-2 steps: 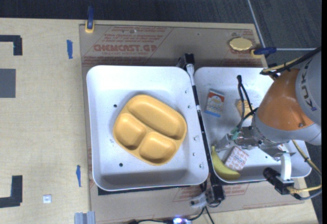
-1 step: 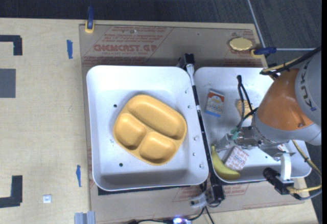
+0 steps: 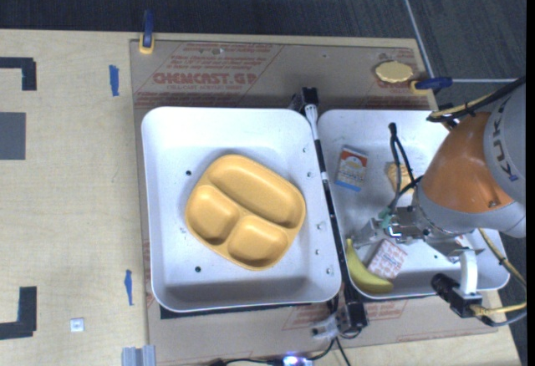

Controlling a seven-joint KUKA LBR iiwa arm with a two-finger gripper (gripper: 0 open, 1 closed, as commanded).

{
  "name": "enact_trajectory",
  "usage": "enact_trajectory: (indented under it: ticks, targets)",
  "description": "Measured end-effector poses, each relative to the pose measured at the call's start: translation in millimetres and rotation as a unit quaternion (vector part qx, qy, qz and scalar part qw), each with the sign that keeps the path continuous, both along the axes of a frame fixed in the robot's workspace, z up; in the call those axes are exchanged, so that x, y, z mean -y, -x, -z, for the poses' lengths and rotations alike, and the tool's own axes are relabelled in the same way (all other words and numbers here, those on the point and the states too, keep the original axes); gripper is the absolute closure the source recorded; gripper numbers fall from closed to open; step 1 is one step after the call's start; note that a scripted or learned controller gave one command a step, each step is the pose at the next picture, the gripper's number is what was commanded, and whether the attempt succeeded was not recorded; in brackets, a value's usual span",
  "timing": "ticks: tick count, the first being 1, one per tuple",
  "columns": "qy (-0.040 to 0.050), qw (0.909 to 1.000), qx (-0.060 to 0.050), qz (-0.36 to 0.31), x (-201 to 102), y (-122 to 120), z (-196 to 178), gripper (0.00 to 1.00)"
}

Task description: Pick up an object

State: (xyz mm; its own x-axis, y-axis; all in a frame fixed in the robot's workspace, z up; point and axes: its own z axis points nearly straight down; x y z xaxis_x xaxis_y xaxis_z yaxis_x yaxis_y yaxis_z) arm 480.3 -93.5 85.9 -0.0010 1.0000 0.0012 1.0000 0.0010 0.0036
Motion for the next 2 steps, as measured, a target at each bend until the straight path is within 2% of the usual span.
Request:
enact_trajectory:
  ticks: [2]
  targets:
    - [0.0011, 1.0000, 0.000, 0.001, -1.2, 0.0, 0.0, 0.00]
